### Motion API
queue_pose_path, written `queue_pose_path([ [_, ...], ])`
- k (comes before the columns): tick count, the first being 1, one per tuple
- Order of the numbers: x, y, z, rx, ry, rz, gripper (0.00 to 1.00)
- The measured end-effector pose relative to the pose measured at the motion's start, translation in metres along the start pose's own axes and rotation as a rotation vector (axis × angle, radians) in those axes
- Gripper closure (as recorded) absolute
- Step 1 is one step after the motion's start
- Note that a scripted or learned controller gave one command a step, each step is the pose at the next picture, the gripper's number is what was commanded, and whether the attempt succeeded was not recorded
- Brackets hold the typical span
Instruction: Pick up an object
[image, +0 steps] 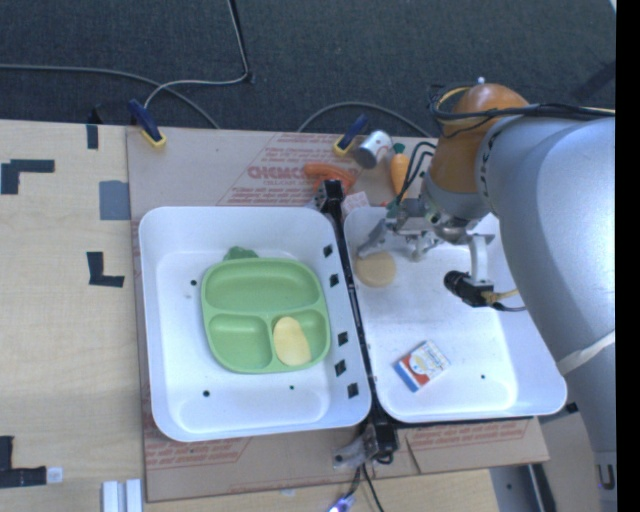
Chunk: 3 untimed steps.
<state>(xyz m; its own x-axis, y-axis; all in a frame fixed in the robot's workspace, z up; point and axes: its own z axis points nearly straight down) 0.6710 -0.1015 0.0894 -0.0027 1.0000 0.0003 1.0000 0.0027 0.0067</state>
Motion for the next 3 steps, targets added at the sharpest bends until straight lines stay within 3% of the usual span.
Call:
queue_pose_path([
  [3, 0.0038, -0.0024, 0.0040, 0.006, -0.003, 0.002, 0.00],
])
